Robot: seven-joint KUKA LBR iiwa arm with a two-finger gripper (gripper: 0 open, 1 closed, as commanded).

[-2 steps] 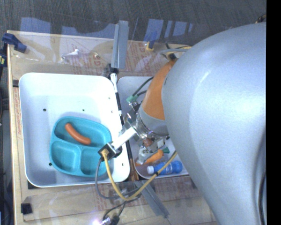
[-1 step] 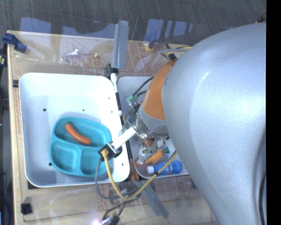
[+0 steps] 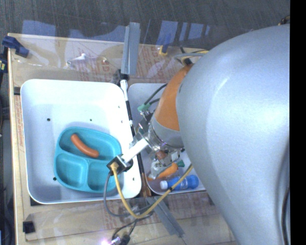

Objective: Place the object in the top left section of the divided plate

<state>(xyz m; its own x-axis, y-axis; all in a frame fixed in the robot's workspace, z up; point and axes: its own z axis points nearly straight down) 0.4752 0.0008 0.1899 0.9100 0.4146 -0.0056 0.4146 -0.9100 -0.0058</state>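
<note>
arm (image 3: 234, 131): big grey body w/ orange band, reaching in from the right, hanging over the right bin (image 3: 143, 93) and hiding most of it.
gripper (image 3: 160, 157): low over the right bin, near the divider between bins; can't tell its state, wrist and cables block it.
plate (image 3: 86, 165): teal divided plate, sits in left bin (image 3: 41, 116), lower-centre.
hot dog (image 3: 84, 145): orange-brown, lies slantwise in the plate's upper section, top-left side; looks like the task's obj already in its spot.
right bin items: orange piece (image 3: 166, 171) and blue-capped bottle (image 3: 181, 182) just below the gripper, prob. spare pick objs.
cable (image 3: 117, 188): yellow, loops over the bench front.
status: judging by layout, placement done or nearly.
</note>
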